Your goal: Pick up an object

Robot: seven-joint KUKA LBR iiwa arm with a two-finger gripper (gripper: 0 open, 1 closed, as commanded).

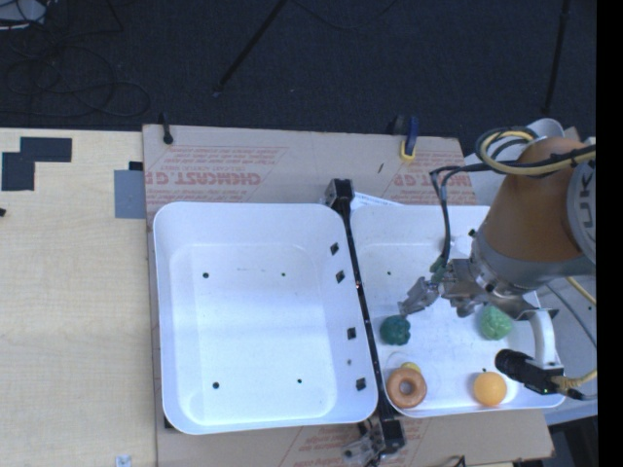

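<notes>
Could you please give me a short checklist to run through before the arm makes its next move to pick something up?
1. Gripper is over the right bin, where the objects lie: ok.
2. A target lies close by: the dark green object sits just below the gripper: ok.
3. Gripper free of any load: nothing shows between its fingers: ok.
4. Finger opening wide enough for the dark green object: cannot tell.
5. Neighbours clear of the target: the donut lies apart from it, and the light green object and the orange ball sit farther right: ok.
6. Gripper centred above the target: it looks offset up and to the right: not ok.
</notes>
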